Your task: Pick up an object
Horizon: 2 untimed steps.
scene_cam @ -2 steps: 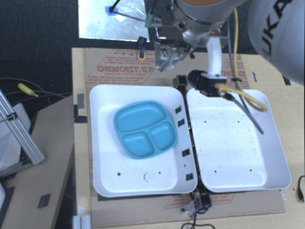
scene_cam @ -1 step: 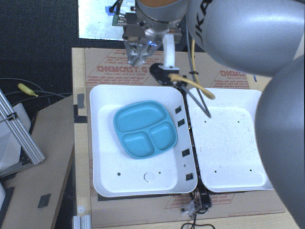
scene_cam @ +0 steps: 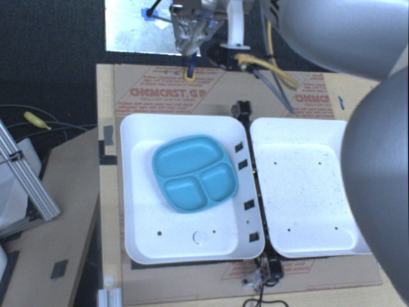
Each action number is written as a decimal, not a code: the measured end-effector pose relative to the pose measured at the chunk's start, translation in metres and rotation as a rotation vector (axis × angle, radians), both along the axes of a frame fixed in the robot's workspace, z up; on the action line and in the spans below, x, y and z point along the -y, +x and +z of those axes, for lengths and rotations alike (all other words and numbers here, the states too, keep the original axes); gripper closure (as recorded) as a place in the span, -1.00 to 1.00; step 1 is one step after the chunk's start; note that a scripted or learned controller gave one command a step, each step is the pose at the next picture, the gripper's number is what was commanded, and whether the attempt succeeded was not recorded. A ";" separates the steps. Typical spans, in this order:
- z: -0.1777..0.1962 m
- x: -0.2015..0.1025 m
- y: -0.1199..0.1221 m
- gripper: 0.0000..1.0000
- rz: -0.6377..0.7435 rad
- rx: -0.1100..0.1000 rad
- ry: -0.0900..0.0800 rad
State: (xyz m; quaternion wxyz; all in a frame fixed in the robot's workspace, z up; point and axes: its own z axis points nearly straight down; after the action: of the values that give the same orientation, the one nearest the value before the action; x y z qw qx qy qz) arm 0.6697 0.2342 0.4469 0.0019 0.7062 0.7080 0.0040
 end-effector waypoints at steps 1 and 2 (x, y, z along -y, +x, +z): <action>0.096 0.035 -0.002 1.00 -0.004 0.005 0.000; 0.082 -0.003 -0.049 1.00 0.005 -0.008 -0.001</action>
State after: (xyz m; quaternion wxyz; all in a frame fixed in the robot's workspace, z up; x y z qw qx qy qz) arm 0.6208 0.2368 0.5287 -0.0006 0.7045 0.7097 0.0010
